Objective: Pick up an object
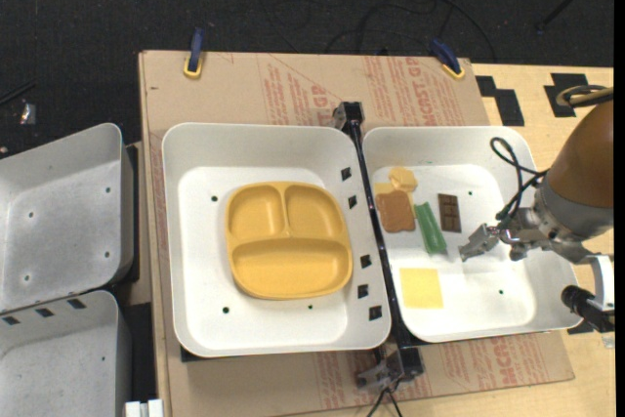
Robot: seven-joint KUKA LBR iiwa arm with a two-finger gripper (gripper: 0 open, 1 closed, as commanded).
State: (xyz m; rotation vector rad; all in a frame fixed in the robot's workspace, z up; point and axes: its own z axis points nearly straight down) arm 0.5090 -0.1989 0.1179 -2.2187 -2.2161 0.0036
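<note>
Two white bins on a cardboard-covered bench over dark floor with cables.
Left bin: yellow divided plate at centre; right bin: brown slab, yellow round piece, green stick with long axis running top to bottom of frame, dark chocolate bar, flat yellow square; gripper at right of that bin, just beside the green stick, fingers slightly apart, nothing between them.

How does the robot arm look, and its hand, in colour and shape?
The arm has a rounded orange-brown band above a grey wrist section. A black cable loops beside it. The hand is small, grey metal, with short angular parts.
</note>
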